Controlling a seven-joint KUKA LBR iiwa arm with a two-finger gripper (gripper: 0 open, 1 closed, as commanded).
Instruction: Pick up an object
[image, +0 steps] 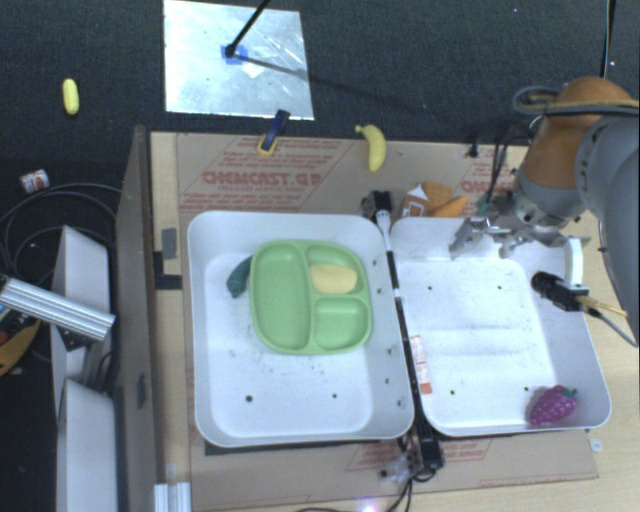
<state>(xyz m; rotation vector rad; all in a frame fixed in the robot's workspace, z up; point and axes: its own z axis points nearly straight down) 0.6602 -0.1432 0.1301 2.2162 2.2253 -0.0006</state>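
Two shallow white bins are seen side by side on the counter (300, 165). In the left bin (215, 400) a green divided tray (290, 300) is set, with a pale yellow item (333, 278) lying in its upper right compartment; a dark green object (239, 275) rests just beside the tray's left edge. In the right bin (480, 330) a purple bunch of grapes (552, 404) is found at the near right corner — well apart from everything else. The arm (585, 140) is reached in from the right, and its claw (490, 238) is held over the far edge of the right bin; whether it is spread or closed cannot be told, and nothing is seen gripped in it. A yellow banana (373, 146) lies on the counter beyond the bins — near an orange item (440, 200).
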